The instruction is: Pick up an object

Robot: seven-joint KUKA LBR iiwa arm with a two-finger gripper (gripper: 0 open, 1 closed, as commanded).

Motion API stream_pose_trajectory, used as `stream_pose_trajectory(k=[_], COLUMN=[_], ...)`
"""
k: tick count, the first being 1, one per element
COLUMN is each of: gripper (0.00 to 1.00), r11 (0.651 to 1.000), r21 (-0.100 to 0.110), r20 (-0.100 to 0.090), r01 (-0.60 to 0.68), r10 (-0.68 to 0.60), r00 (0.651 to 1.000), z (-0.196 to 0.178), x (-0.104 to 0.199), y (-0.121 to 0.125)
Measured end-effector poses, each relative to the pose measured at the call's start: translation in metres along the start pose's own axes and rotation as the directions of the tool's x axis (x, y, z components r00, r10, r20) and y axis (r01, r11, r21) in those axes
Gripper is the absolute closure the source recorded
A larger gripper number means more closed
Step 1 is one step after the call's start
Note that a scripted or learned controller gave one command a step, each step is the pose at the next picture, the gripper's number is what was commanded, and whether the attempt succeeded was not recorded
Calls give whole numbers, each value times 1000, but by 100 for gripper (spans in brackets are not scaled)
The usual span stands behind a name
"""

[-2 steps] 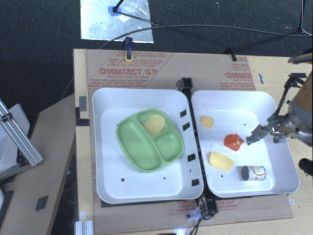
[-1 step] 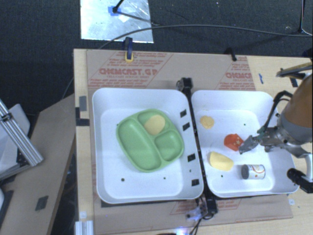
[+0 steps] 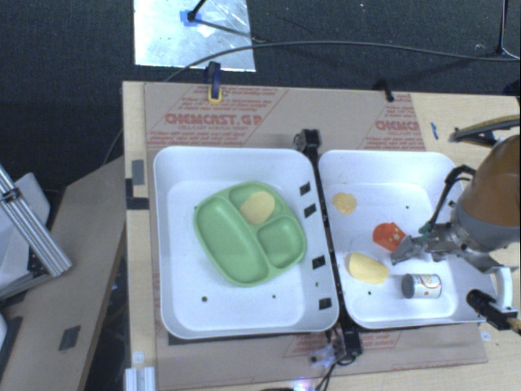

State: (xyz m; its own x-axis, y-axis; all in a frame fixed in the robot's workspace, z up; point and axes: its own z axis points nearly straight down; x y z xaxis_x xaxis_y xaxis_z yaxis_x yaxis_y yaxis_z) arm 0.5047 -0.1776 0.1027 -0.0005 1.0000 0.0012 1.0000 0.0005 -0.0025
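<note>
Several small objects lie in the right bin (image 3: 383, 165). A flat yellow-orange piece (image 3: 344, 204) is near its left wall. A red object (image 3: 387, 235) lies at the middle, with a yellow lemon-shaped object (image 3: 368, 268) below it. A silver can (image 3: 422, 284) rests on its side toward the front right. My gripper (image 3: 409, 250) reaches in from the right, low over the bin floor. It sits just right of the red object and just above the can, with nothing seen held in it.
The left bin (image 3: 183, 300) holds a green divided plate (image 3: 236, 247) with a pale yellow item (image 3: 258, 207) in its upper compartment. A black hinge strip (image 3: 320, 235) runs between the bins. The arm's orange and grey body (image 3: 492, 202) covers the right bin's right side.
</note>
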Motion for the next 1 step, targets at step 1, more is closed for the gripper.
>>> stream_pose_trajectory(k=[1], gripper=[100], r11=[1000], r21=[-6], r20=[3], r01=[0], r10=[0], r00=[1000], z=[-13], x=[0], y=[2])
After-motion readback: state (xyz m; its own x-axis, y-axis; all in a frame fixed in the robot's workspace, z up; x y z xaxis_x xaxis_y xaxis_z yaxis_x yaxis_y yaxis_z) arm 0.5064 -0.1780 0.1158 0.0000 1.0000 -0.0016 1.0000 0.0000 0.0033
